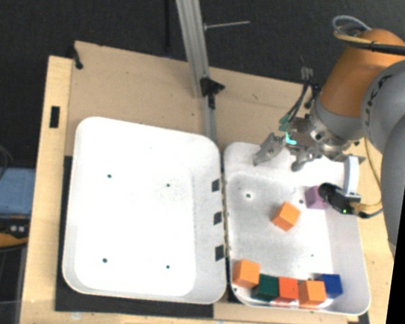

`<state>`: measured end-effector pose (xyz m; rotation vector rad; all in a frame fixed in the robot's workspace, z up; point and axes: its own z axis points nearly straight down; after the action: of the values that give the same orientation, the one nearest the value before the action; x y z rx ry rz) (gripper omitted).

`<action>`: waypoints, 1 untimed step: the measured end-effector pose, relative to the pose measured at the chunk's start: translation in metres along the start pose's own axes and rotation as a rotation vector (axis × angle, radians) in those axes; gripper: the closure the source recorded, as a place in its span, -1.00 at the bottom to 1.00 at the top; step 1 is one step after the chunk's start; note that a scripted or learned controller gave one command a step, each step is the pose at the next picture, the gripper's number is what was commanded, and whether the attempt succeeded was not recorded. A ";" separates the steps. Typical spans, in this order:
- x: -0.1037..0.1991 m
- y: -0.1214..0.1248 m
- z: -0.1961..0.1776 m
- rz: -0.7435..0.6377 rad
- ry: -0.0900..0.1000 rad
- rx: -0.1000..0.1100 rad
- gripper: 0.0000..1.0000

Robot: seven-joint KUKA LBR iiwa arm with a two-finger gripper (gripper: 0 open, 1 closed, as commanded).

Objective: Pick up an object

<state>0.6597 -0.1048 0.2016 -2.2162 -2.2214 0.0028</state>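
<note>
Along the near wall of the right bin (358, 252) a row of blocks is seen: an orange block (248, 272), a dark green block (267, 286), an orange-red block (288, 287), another orange one (312, 291) and a blue block (331, 284), set touching or nearly so. Further back, a lone orange cube (286, 216) lies tilted near the middle of the bin floor, well apart from the row. A purple block (315, 198) is partly covered by a dark fitting on the arm's side.

None of these is judged to have been picked up yet; every block rests on the bin floor. The gripper (288, 154) is held over the far edge of the right bin, its two fingers spread apart with nothing between them. A descent and a closing on one object are what is left.

The left bin (135, 208) is seen beside it. The purple block's full shape cannot be made out, and the arm's upper part is cut off at the frame edge.
</note>
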 end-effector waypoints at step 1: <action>0.000 0.001 -0.002 -0.002 -0.002 -0.004 -1.00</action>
<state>0.6606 -0.1050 0.2041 -2.2173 -2.2260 0.0005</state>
